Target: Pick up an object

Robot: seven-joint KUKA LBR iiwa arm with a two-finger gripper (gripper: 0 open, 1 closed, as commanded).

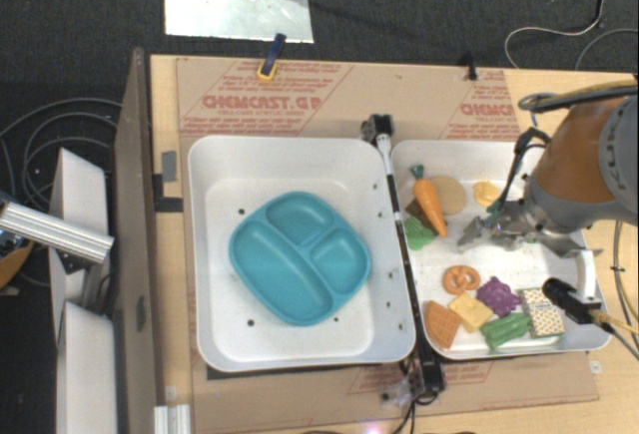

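The gripper (pixel 479 230) is hovering in the right bin (pixel 454 155) with its fingers spread apart, gripping nothing. The toy carrot (pixel 430 205) is lying just left of it, long axis running diagonally, leafy end pointing away toward the bin's far wall.

We are seeing the arm (pixel 589 163) running off the right edge of the frame, its bulk covering the upper right corner of the right bin (pixel 439 252). The gripper (pixel 489 227) is blurring into grey, so we are not making out its fingers. The yellow item (pixel 486 192) beside it is lying partly hidden.
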